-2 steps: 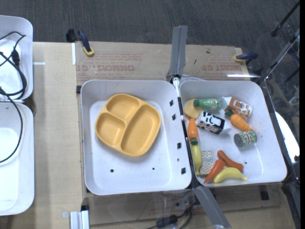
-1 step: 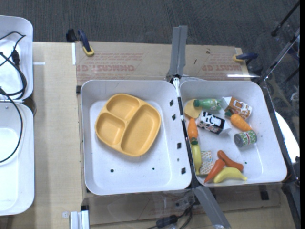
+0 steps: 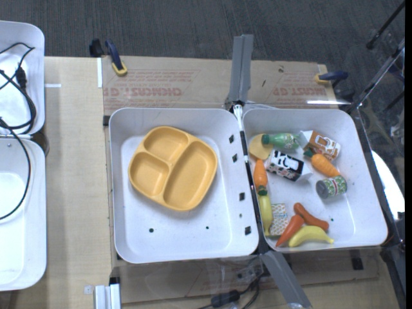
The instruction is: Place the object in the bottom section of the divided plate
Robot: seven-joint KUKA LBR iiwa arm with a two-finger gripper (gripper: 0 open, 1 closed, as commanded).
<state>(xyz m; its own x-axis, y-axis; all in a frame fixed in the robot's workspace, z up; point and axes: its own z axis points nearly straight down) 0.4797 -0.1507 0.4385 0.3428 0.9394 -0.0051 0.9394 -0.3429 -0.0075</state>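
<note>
Since task names no single object, any toy in right bin [image 3: 360, 172] may serve: likely light, hard plastic, slippery; banana [image 3: 310, 237] best pinched across middle. Jaw state: cannot tell. Left bin [image 3: 129, 224] holds bare yellow plate [image 3: 172, 167]. Right bin holds carrots [image 3: 324, 165], can [image 3: 331, 187], bottle [image 3: 280, 140], cartons.

Beyond my bench [image 3: 71, 172], dark grey carpet [image 3: 193, 11] covers the far floor; brown cardboard [image 3: 193, 85] lies flat under blue clamps [image 3: 116, 60].
</note>
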